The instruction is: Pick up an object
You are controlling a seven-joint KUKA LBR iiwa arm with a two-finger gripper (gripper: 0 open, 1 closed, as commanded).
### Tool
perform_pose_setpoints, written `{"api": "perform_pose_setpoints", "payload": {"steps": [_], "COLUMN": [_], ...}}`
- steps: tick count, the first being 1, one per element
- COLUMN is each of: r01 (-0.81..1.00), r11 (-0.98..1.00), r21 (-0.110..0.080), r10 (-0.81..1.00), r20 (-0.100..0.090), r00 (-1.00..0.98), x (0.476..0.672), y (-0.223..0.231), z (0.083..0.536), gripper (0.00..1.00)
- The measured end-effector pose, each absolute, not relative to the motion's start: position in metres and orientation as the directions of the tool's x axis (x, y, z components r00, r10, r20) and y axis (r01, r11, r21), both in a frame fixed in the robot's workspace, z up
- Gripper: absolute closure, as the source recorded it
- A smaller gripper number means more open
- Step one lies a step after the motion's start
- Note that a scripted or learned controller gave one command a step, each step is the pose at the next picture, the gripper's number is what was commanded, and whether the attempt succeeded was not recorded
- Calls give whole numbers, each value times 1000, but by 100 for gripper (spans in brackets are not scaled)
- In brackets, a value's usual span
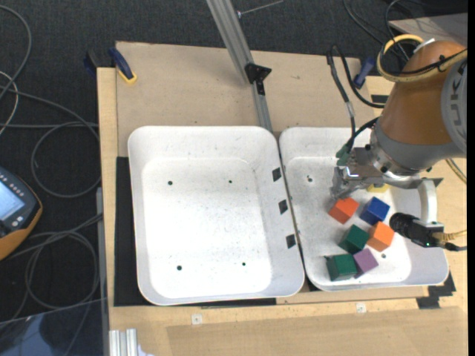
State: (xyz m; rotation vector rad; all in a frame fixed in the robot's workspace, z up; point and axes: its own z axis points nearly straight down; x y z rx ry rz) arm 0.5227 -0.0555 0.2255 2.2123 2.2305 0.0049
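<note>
We see the gripper [347, 186] low in the right bin [312, 262], just above the orange-red block [343, 210]; we cannot tell its state. Nothing is lifted yet: all 6 blocks lie on the bin floor, among them a blue block [376, 209]. We judge the grasp itself is left to do.

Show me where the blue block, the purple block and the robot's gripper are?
blue block [376, 210]: camera view, on its top face.
purple block [365, 260]: camera view, on its top face.
gripper [346, 186]: camera view, at its tip above the orange block.
</note>
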Motion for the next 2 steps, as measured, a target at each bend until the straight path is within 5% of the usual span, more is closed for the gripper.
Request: {"api": "perform_pose_setpoints", "payload": {"steps": [2], "r01": [1000], "r11": [8], "r21": [1], "r10": [1000], "r20": [3], "r00": [-8], "x": [547], "y": [62], "z": [231], "gripper": [100]}}
